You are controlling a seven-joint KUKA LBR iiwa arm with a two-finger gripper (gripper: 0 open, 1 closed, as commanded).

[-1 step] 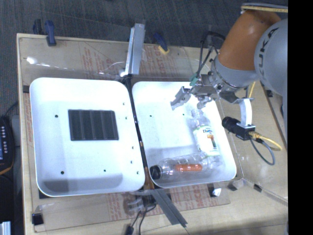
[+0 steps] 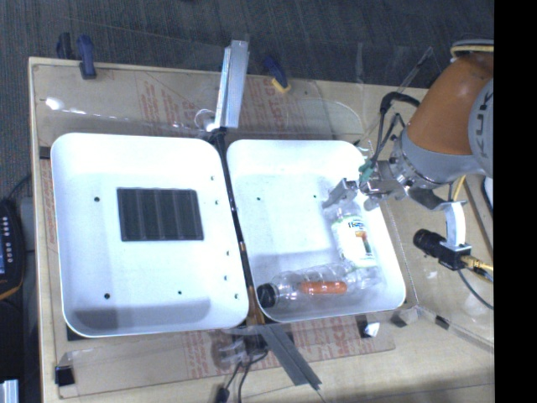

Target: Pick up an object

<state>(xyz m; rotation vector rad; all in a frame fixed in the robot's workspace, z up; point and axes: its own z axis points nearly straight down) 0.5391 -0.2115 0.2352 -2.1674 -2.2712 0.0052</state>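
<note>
Gripper (image 2: pixel 342 193) hovered low inside the right bin (image 2: pixel 277 162), just above the small bottle (image 2: pixel 353 238), apparently lining up a grasp. Jaw state: cannot tell. A second bottle (image 2: pixel 315 286) lay along that bin's near wall.

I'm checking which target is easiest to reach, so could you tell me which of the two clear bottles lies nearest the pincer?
The white-labelled bottle along the right bin's right wall, just below the pincer; the black-capped bottle lies farther, along the front wall.

Robot lab: clamped bench (image 2: pixel 336 368), bins (image 2: pixel 75 166)
</note>
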